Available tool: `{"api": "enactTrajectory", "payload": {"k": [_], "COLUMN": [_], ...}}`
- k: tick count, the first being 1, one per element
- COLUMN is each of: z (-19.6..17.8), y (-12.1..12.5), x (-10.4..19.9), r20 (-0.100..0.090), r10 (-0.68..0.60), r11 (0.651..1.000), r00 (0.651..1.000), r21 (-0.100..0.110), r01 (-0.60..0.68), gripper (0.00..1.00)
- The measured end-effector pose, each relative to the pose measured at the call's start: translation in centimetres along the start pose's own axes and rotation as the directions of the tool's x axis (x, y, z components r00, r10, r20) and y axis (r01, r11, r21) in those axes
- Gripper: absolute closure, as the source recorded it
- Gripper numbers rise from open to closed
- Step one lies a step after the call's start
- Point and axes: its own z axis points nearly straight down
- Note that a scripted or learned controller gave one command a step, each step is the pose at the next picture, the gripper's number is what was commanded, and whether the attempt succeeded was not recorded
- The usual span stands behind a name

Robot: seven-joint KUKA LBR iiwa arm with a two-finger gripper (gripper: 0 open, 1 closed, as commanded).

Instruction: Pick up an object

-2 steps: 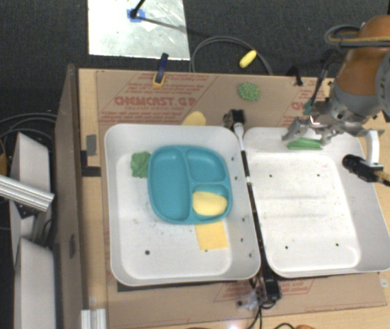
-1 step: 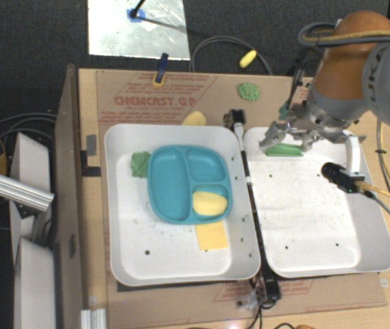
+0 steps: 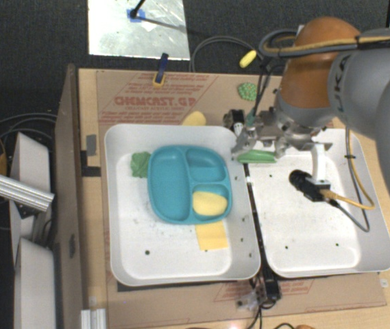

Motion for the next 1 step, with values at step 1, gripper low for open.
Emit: {"api": "enactTrajectory", "payload": {"k": [1], "z": [1.1], "y": [-1.16], "x": [-2.77], "r20": [0.003], "r10": [0.012], "r11": [1.0], "r00": [1.0], "r21": [0.0], "r01": [-0.012], "gripper": [1.0]}}
